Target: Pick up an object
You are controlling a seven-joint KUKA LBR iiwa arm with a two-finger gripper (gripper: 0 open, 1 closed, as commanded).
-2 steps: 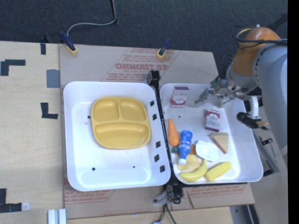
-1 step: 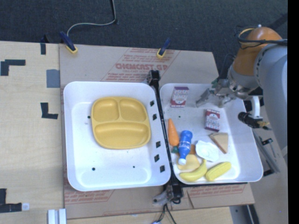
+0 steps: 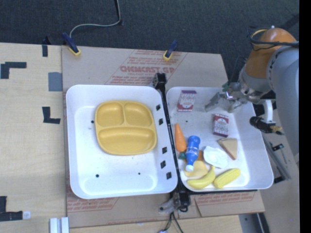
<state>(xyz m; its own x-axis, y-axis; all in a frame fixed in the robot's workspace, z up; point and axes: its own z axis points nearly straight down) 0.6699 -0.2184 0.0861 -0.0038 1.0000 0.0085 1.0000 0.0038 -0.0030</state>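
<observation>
Gripper (image 3: 222, 102) hangs over the right bin (image 3: 257, 152) near its far edge, nothing between its spread fingers, a small red carton (image 3: 220, 125) just below it and a pale carton (image 3: 187, 100) to its left.

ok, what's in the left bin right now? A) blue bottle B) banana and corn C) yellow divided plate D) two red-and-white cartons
C: the yellow divided plate lies alone in the left bin; the food items sit in the right bin.
</observation>
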